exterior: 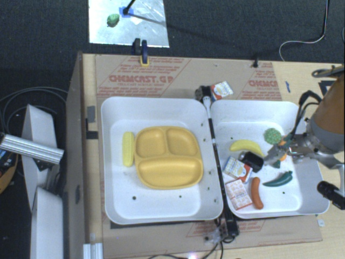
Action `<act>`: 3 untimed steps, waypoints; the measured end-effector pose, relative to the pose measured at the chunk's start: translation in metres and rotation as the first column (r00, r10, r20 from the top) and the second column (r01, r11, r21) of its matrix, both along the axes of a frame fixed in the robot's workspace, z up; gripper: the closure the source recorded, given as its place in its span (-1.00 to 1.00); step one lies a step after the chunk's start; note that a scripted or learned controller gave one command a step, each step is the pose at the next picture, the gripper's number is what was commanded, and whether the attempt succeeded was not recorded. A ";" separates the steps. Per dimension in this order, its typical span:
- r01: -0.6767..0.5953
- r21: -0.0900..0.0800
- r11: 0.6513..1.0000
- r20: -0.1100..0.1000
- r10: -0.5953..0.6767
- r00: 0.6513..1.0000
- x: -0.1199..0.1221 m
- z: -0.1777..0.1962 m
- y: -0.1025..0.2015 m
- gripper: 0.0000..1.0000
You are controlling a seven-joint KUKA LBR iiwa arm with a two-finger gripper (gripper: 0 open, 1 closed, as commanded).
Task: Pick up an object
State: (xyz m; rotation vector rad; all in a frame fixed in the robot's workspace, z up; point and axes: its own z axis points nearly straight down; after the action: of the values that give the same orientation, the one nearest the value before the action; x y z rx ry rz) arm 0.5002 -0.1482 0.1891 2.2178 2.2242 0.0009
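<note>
Reaching in low over the right bin (pixel 310 198), the claw (pixel 276 154) seems clamped on nothing I can tell

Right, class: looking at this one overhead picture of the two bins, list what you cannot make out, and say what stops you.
1. Pincer: blurred and small, so open or shut cannot be told.
2. Arm: cut off by the right edge.
3. Small cards in the right bin: print too small to read.
4. Black object beside the banana: too dark to identify.
</note>
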 end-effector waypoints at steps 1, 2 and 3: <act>0.000 0.000 1.000 0.008 0.000 1.000 0.018 -0.101 0.038 -1.00; -0.001 0.000 1.000 0.003 0.001 1.000 0.097 -0.104 0.055 -1.00; -0.002 0.000 1.000 0.002 0.002 1.000 0.128 -0.104 0.041 -1.00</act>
State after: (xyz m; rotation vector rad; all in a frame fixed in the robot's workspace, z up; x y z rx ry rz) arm 0.6286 -0.1069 0.0850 2.2143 2.2250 0.0028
